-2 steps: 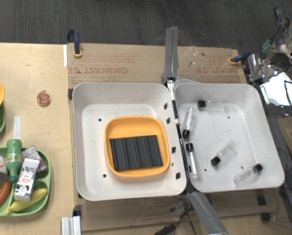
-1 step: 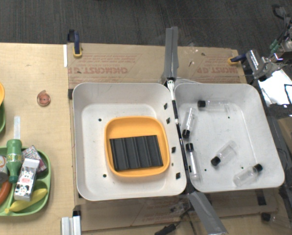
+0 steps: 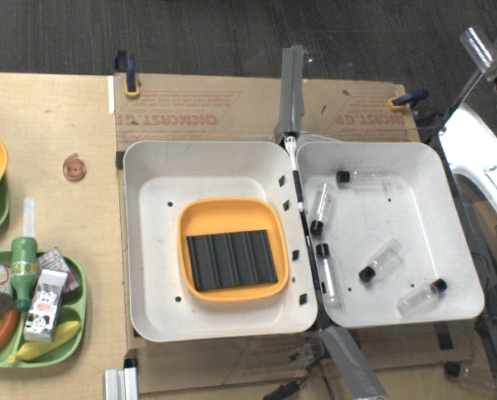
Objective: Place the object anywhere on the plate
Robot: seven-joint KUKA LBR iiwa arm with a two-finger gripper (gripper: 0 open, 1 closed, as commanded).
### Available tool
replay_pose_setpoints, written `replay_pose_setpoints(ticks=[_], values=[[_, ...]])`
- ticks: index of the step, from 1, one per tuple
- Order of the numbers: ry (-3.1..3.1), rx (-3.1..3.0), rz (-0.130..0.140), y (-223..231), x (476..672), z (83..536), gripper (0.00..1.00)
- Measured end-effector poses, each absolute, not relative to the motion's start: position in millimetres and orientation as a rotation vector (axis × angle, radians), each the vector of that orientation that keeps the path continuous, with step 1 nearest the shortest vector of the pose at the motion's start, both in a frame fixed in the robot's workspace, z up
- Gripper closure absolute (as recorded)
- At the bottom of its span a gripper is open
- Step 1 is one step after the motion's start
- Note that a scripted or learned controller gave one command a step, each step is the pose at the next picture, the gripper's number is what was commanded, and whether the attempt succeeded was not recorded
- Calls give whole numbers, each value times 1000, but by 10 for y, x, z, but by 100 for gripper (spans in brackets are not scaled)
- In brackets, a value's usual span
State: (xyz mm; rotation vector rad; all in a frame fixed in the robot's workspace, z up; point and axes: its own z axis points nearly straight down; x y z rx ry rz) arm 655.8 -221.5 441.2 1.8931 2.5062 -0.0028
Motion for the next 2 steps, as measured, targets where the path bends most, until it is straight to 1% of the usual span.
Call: replay_pose_setpoints(ticks=[1,2], values=[[2506,1892,-3,-2214,6559,4412,0],[2842,1339,-1,-2225,6269,3884,0]])
